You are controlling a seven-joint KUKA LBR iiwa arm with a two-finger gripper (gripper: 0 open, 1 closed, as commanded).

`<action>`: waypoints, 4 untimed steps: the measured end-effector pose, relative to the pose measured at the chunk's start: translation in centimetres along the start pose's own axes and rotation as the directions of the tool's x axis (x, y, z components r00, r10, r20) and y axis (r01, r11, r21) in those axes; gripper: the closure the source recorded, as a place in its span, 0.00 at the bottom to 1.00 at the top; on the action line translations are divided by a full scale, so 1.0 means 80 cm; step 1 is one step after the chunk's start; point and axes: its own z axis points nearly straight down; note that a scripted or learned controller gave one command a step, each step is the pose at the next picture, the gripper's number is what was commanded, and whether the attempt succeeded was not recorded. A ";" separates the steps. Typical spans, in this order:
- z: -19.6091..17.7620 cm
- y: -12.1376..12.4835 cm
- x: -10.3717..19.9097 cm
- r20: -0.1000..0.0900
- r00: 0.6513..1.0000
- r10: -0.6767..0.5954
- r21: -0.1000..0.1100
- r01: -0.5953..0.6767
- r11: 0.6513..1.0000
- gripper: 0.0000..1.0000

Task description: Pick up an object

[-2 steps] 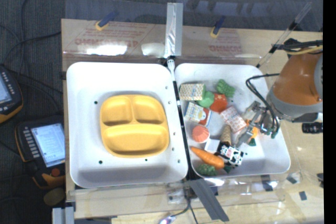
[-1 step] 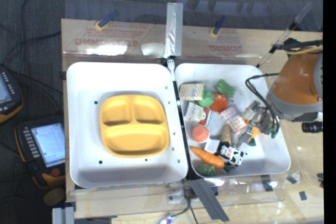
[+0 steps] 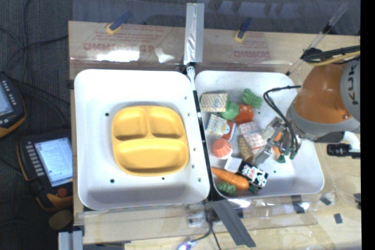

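The right bin [image 3: 304, 175] holds several toy food items. Among them are an orange carrot [image 3: 229, 178], a black-and-white block [image 3: 254, 175], a pink round piece [image 3: 221, 148], a cracker box [image 3: 214, 102], a red-and-green strawberry [image 3: 246, 107] and a pink-patterned packet [image 3: 252, 139]. My gripper [image 3: 274, 143] hangs low over the right half of this bin, just right of the pink-patterned packet. Above it the orange wrist band [image 3: 316, 96] covers the bin's right rim.
A yellow divided plate [image 3: 150, 139] lies in the middle of the left bin [image 3: 94, 102]. A metal divider post [image 3: 194, 32] stands behind the wall between the bins. A black cable [image 3: 275, 103] loops from the wrist over the right bin. Two handheld devices lie on the floor at far left.
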 end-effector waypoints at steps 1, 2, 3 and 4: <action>0.001 0.072 -0.006 -0.002 0.996 -0.091 0.006 0.091 0.996 0.00; 0.002 0.130 -0.050 -0.002 0.985 -0.175 0.005 0.175 0.985 0.00; 0.000 0.040 0.005 -0.005 0.972 -0.235 -0.002 0.235 0.972 0.00; -0.024 0.131 -0.071 -0.029 0.998 0.063 0.016 -0.063 0.998 0.00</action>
